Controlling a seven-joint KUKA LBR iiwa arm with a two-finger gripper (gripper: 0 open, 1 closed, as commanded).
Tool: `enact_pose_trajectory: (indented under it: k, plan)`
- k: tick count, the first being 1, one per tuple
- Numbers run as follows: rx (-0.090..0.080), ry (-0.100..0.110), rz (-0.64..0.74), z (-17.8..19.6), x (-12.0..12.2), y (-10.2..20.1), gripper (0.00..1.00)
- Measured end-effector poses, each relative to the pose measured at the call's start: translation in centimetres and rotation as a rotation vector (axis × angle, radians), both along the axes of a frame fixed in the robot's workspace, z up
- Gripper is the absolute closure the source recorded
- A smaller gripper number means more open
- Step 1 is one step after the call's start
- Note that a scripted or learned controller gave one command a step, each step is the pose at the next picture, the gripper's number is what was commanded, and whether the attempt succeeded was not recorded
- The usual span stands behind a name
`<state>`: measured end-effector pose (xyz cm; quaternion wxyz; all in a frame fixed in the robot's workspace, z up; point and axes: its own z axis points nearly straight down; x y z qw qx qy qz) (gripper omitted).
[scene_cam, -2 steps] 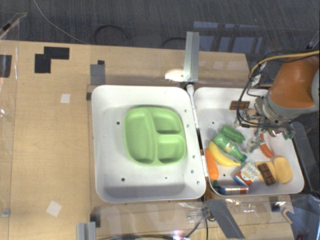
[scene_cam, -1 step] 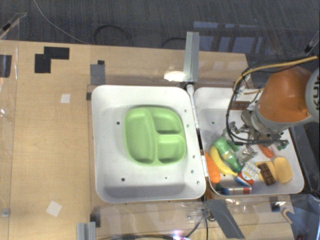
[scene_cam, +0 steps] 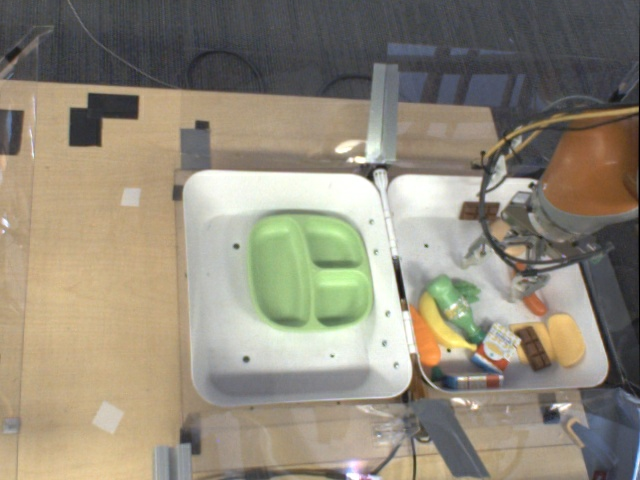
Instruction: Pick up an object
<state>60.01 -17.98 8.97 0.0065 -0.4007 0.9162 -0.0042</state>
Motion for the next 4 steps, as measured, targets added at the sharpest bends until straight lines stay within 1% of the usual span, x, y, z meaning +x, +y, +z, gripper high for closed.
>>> enact_pose_trajectory:
  k: [1,2,3,4]
  plan:
    - [-0.001,-0.002,0.181,0.2,-5.8,5.6,0.00]
    - [-0.007,-0.006,0.288,12.8,0.8,1.4,0.00]
    - [-0.007,-0.003,0.385,1.2,-1.0,-2.3,0.00]
    - [-0.005,-0.001,0.433,0.2,-4.9,4.2,0.00]
